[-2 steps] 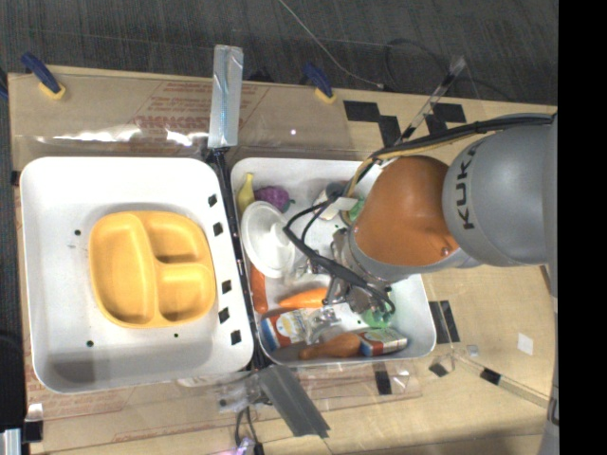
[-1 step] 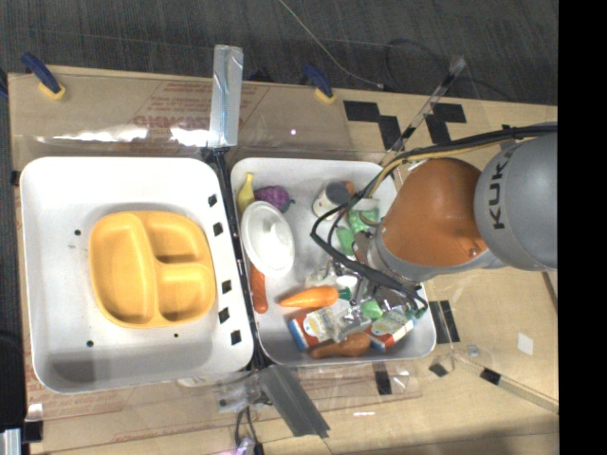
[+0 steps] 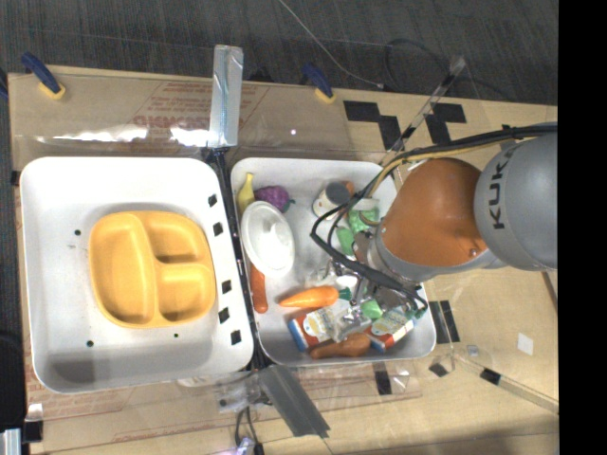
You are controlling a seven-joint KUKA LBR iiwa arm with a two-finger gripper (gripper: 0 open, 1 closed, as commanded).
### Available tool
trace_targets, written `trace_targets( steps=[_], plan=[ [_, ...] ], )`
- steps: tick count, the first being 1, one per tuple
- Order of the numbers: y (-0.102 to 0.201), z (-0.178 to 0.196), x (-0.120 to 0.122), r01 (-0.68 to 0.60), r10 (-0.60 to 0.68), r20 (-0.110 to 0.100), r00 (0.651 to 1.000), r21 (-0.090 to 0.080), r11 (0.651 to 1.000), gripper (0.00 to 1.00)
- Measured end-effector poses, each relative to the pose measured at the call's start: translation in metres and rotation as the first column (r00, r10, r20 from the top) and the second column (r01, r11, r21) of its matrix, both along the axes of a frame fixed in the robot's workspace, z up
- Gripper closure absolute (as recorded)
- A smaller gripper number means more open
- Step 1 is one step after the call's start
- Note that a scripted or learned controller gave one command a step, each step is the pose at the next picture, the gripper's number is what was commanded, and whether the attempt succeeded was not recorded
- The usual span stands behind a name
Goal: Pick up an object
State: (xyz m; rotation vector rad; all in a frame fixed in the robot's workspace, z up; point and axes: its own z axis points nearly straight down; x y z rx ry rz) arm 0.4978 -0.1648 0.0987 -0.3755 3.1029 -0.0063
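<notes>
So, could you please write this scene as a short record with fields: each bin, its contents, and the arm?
left bin: yellow divided plastic tray
right bin: white round bowl, orange toy carrot, purple toy grapes, yellow toy banana, other small packages
arm: grey with orange band, reaching low over the right bin
gripper state: cannot tell

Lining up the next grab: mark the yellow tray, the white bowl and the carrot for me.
Yellow tray [image 3: 152,265], camera view: the ridge between its compartments.
White bowl [image 3: 267,237], camera view: middle of the bowl.
Carrot [image 3: 308,298], camera view: middle of its orange body.
</notes>
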Motion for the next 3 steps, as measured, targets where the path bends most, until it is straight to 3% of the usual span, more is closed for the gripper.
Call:
trace_targets(
  steps=[1, 2, 3],
  plan=[
    [0.04, 0.0, 0.016, -0.005, 0.005, -0.001, 1.0, -0.002, 1.0, 0.0],
    [0.041, 0.011, 0.018, -0.012, 0.012, 0.003, 1.0, -0.003, 1.0, 1.0],
    [0.065, 0.109, 0.096, -0.098, 0.098, -0.006, 0.995, 0.0, 0.995, 1.0]
  ],
)
